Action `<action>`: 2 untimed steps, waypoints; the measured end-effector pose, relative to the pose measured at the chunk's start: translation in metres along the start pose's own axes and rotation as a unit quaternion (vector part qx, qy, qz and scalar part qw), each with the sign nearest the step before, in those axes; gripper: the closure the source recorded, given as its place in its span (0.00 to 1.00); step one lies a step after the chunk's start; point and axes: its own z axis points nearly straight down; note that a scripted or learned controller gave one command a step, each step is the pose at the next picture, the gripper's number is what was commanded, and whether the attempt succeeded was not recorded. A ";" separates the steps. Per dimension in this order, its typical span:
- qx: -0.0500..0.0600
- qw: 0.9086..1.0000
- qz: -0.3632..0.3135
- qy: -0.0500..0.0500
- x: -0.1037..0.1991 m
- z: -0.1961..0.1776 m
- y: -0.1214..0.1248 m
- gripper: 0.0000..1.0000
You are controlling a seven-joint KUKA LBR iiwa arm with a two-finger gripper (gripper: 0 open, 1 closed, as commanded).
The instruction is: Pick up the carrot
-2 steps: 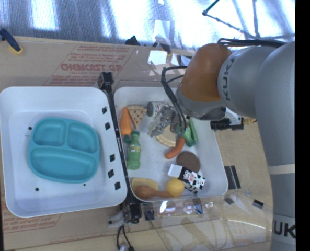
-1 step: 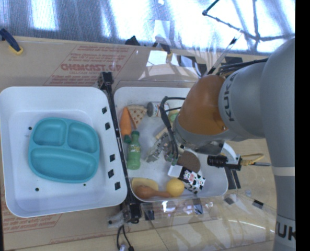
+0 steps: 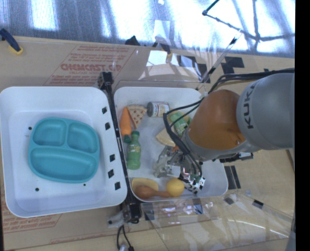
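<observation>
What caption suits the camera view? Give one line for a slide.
KUKA arm's gripper low in the right bin, the carrot untouched by its left wall.

A robotics lab: a grey KUKA arm over white bins on a cardboard-covered counter.

A single camera is fixed above the bench, looking down at a slant from the near long side. It sits close enough that the two white bins, the left bin and the right bin, span most of the frame. The far bench edge runs along the top, and the arm enters from the right.
</observation>
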 end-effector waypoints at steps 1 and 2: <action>0.000 1.000 0.000 0.000 0.000 0.000 0.001 0.00; -0.001 0.993 0.116 -0.003 -0.024 -0.001 0.018 0.00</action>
